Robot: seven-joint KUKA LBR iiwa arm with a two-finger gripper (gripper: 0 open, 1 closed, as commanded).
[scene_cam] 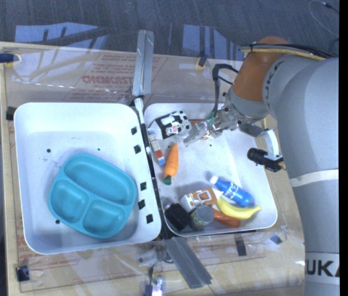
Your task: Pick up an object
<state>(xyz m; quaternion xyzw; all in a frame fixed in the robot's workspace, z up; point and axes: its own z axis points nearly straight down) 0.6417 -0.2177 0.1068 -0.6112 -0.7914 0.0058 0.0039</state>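
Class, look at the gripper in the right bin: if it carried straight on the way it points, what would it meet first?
Probably the black-and-white cow toy, lying just beyond the gripper toward the bin divider, though the gripper's height above it is unclear.

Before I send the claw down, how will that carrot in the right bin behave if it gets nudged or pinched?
The carrot looks tapered and round, so a nudge would probably roll it in a curve. Its glossy surface suggests hard plastic: likely stiff, light and somewhat slippery. It lies close to the bin wall, which may crowd one finger.
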